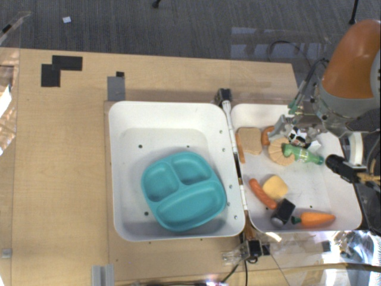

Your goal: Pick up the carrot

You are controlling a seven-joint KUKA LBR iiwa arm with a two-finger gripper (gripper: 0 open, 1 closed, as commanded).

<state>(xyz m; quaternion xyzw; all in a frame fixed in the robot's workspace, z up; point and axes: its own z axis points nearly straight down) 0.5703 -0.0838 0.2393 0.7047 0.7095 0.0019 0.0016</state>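
Note:
The carrot [316, 220] is orange and tapered, and lies flat near the front edge of the right bin [348, 204], with its thin end pointing right. A small black block [283, 213] touches its left end. My gripper [296, 130] hangs over the back of the same bin, above a black-and-white toy [298, 139] and a green item [303, 155]. It is well behind the carrot and apart from it. The arm's orange band [352, 58] rises behind it at the right.
The right bin also holds a bread slice [249, 140], a round tan piece [278, 154], a yellow wedge [275, 187] and a red-orange sausage [262, 193]. The left bin [128, 130] holds a teal divided plate [183, 189].

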